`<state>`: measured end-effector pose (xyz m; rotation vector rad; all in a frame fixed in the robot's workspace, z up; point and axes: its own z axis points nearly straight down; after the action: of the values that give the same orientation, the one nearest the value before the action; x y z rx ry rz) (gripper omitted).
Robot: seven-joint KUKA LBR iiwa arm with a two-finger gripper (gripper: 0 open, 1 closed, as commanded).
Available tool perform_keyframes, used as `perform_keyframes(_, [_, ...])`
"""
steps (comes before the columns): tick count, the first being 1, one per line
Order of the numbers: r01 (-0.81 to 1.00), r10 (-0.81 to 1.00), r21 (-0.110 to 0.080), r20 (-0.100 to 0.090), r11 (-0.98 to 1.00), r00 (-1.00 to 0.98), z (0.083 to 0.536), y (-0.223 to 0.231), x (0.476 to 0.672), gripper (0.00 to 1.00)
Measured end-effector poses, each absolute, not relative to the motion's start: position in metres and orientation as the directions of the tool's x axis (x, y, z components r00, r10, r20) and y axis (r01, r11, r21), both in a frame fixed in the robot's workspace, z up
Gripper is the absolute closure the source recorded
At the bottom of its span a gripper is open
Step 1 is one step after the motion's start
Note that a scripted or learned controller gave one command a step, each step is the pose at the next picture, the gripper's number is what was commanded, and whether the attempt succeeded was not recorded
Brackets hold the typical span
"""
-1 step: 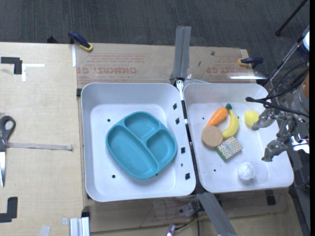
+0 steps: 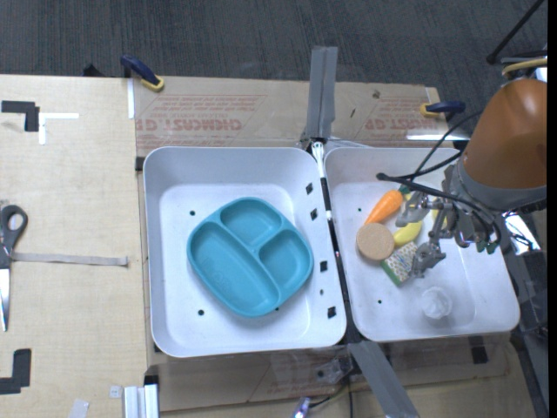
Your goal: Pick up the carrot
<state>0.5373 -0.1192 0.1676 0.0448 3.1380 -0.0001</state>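
Note:
An orange carrot (image 2: 384, 206) lies in the right bin (image 2: 365, 316), pointing up and to the right, among a small cluster of items. My gripper (image 2: 426, 255) hangs low in that bin, just right of and below the carrot, over a green-and-yellow sponge-like piece (image 2: 401, 263). Nothing shows between its fingers, and cables hide much of the hand. The carrot is apart from the gripper.
A tan round disc (image 2: 375, 242) and a yellow piece (image 2: 406, 233) lie next to the carrot. A clear small cup (image 2: 435, 303) sits near the right bin's front. The left bin (image 2: 165, 312) holds a blue divided plate (image 2: 251, 256). Scissors (image 2: 9, 242) lie on the bench at the far left.

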Motion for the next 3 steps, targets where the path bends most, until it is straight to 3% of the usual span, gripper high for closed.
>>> perform_keyframes(1, [0.124, 0.124, 0.0, -0.003, 0.992, -0.992, 0.093, -0.102, 0.608, 0.0])
perform_keyframes(2, [0.121, 0.121, -0.001, -0.01, 0.993, -0.993, 0.104, -0.102, 0.61, 1.0])
perform_keyframes(3, [0.215, 0.215, 0.0, -0.008, 0.977, -0.976, 0.239, -0.125, 0.619, 1.0])
